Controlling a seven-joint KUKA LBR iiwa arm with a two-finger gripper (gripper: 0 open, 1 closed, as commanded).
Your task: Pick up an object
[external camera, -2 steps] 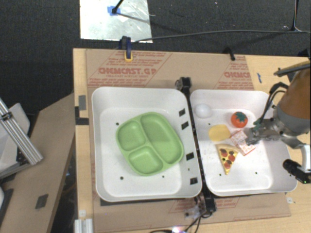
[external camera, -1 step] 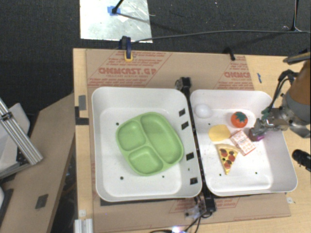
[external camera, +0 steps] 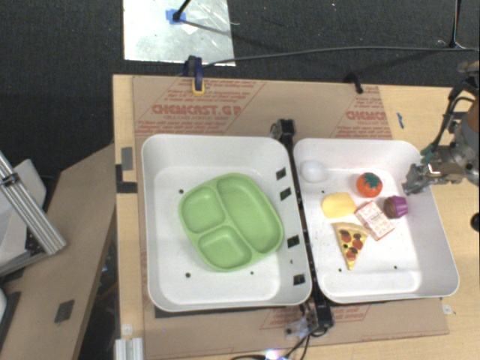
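The right bin holds several small toy foods: a white egg-like ball, a red tomato, a yellow piece, a purple piece, a pink-and-white packet and a pizza slice. My gripper hovers over the right bin's far right rim, just right of the tomato and above the purple piece. Nothing shows between its fingers.
The left bin holds a green divided plate. Black clips run along the seam between the bins. The bins sit on a cardboard sheet on the bench. A metal frame stands at the left edge.
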